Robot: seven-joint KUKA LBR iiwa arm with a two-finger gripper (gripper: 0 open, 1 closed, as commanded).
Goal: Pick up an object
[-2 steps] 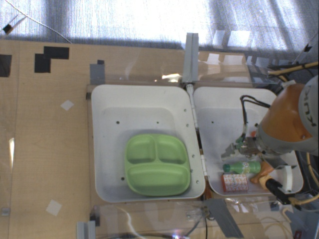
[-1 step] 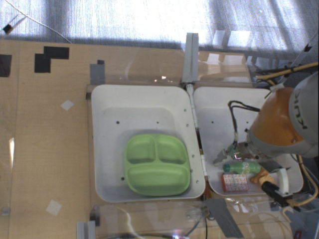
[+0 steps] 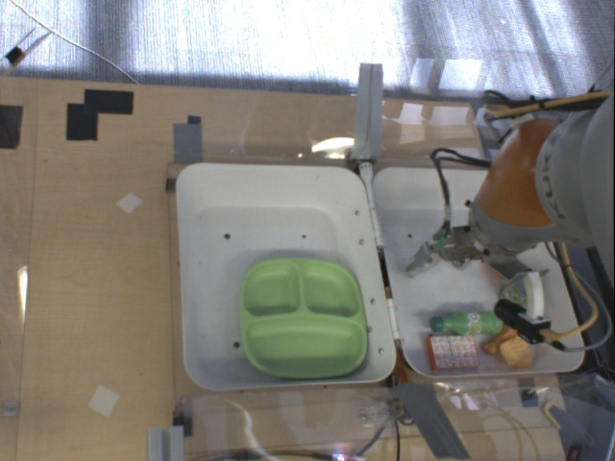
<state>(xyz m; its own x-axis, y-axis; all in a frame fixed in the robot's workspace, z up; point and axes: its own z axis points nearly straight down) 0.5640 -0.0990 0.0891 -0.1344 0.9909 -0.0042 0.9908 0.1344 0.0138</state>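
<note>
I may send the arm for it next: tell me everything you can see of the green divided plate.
The green divided plate is light green, looks like matte plastic, and is a rounded rectangle with three compartments: two small ones on the far side, one long one nearer the camera. It lies flat and upright in the near part of the left white bin, with nothing visible in it.

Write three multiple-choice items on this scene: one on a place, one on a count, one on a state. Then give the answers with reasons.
1. Where does the green divided plate lie?
A. in the left bin
B. in the right bin
C. on the bare bench

2. How many compartments does the plate have?
A. two
B. three
C. five

3. How does the green bottle rest?
A. upright
B. on its side
C. between the gripper's fingers

Answers: 1 A, it sits near the front of the left bin. 2 B, two small wells above one long well. 3 B, it lies flat in the right bin, apart from the gripper.
</note>
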